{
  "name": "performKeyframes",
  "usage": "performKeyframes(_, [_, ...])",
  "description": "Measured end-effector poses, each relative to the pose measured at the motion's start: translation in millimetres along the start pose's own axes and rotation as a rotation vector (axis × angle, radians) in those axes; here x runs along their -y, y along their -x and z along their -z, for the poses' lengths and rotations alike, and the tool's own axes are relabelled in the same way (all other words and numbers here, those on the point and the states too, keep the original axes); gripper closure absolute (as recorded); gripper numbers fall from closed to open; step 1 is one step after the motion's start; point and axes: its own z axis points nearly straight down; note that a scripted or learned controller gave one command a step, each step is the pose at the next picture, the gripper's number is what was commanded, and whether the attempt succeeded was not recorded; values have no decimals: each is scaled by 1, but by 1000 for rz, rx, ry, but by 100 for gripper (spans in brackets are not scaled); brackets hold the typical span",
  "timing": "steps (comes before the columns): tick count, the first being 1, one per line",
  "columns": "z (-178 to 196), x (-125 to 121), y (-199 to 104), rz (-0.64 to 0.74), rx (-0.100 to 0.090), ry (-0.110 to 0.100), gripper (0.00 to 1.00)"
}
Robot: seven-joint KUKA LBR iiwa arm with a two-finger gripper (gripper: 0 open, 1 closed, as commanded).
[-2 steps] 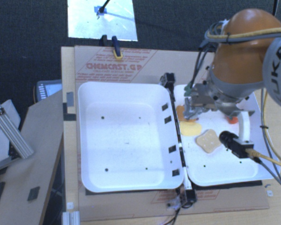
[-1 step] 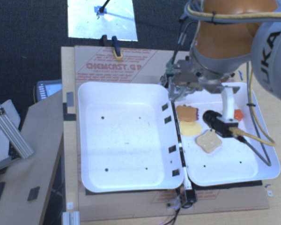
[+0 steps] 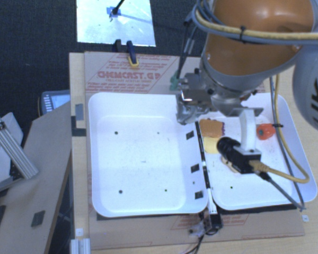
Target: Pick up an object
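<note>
Two bins; gripper (image 3: 188,115) low over right bin's (image 3: 286,194) left edge, by yellow block (image 3: 212,128); finger state unclear.

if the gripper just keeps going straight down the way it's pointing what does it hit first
Probably the floor of the right bin near its left wall, beside the yellow-orange object. The gripper hangs about over that spot, though depth is hard to judge from this slanted view.

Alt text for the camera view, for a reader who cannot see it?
A grey and orange arm reaches over the right bin, above a yellow-orange item and a red item. The left bin sits beside it.
</note>
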Motion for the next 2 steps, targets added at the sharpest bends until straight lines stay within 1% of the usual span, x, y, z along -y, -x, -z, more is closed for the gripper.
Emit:
performKeyframes(1, [115,-3,-29,-4,-1,8,100])
performKeyframes(2, [106,-45,-74,-4,4,-4,100])
